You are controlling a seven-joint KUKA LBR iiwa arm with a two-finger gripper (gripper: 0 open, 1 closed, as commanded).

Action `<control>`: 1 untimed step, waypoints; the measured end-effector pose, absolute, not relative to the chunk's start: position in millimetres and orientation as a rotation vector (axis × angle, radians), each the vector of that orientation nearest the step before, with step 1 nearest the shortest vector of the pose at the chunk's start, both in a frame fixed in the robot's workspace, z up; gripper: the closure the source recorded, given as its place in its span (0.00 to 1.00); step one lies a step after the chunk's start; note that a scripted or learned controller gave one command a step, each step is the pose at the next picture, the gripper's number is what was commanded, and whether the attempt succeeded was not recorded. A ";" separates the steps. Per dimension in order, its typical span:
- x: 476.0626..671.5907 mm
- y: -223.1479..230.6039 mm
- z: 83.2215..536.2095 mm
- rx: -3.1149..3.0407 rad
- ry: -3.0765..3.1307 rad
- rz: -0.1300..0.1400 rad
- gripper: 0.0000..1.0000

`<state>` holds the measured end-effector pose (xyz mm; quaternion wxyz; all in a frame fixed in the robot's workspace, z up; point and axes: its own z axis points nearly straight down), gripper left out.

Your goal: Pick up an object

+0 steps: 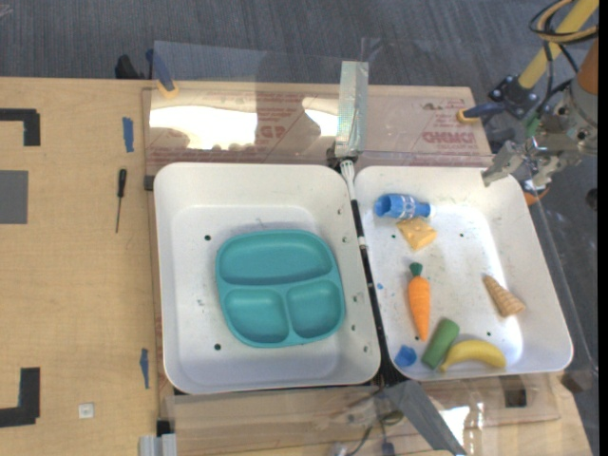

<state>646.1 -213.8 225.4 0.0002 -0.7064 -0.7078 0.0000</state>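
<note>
- The pincer (528, 163) hangs at the far right corner of the right bin (544, 255), over its rim. It is a tangle of grey metal with yellow cables above it, and I cannot tell whether it is released or clenched. Nothing shows in its grasp.
- A blue bottle (400, 206) lies on its side to the pincer's left and a little nearer the camera, close to the wall between the bins.
- A pale yellow chunk (417, 235) sits just below the bottle, touching it or almost so, down-left of the pincer.
- An ice-cream cone (503, 295) lies tilted nearly straight below the pincer, near the bin's right side.
- An orange carrot (419, 297) with a green top lies farther down-left, pointing towards the near rim.
- A yellow banana (475, 352) rests by the near rim, well below the pincer, against a green piece (440, 342).
- A small blue piece (407, 355) sits left of the green one, in the near left corner.
- A teal divided plate (279, 287) lies in the left bin (180, 255), well apart from the pincer, far to its left.
- A screwdriver (120, 198) lies on the bench (66, 283) beyond that bin, farthest from the pincer.
</note>
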 end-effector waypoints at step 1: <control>662.6 -221.8 199.8 -2.042 -2.391 0.000 0.00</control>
